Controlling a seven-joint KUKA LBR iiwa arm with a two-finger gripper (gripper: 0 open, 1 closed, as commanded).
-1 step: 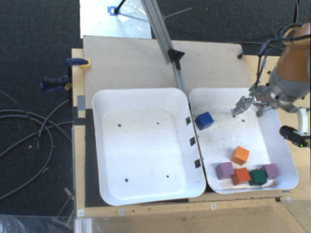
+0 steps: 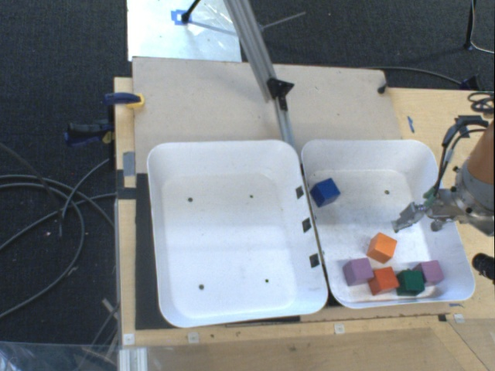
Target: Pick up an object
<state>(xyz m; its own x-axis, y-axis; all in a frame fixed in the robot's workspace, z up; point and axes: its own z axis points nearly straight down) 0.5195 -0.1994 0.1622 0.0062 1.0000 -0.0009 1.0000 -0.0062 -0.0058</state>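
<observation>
Several small blocks lie in the right bin [image 2: 363, 157]. A blue cube [image 2: 325, 192] sits near its left wall. An orange cube [image 2: 381, 247] lies in the middle. Along the front wall sit a purple cube [image 2: 357, 270], a red-orange cube [image 2: 383, 280], a green cube [image 2: 411, 282] and a second purple cube [image 2: 431, 271]. My gripper [image 2: 421, 222] hangs at the bin's right side, just right of and above the orange cube. It is open, and I see nothing between its fingers [image 2: 404, 220].
The left bin [image 2: 224, 157] lies beside the right one, and black clips join the two walls. A slanted metal pole [image 2: 259, 49] crosses the back board. Cables and clamps lie on the floor at left.
</observation>
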